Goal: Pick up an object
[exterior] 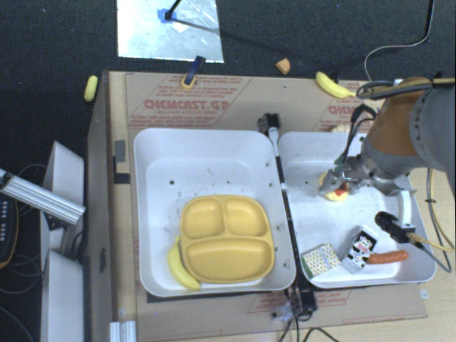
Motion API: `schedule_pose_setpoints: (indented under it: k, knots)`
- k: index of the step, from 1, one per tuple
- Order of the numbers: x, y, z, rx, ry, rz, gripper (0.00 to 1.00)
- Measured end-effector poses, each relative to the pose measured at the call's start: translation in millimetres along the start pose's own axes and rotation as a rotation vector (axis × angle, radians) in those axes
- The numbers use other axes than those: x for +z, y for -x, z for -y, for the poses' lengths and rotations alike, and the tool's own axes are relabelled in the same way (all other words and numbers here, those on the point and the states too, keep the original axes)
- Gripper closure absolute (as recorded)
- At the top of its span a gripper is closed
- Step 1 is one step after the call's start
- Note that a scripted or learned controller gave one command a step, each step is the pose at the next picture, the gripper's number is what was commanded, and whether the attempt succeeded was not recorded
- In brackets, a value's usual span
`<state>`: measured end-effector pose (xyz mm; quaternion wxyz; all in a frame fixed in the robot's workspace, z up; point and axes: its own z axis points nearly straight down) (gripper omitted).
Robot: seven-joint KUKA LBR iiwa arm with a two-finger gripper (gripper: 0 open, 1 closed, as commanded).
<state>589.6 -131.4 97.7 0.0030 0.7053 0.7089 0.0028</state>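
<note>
Reaching into the right bin (417,266) from its right edge, the gripper (340,179) sits low over a small yellow and red object (335,193) near the middle of that bin's left half. The pick looks under way but unfinished: the object appears to rest on the bin floor, directly under the gripper and perhaps touching it. Whether the gripper is spread or pinching it cannot be told. Lifting remains.
</note>
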Motion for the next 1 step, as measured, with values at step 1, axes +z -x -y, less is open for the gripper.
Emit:
schedule_pose_setpoints:
  k: [1]
  knots:
    - [-88.0,-75.4,-5.9,0.000,-0.003,-0.002,1.00]
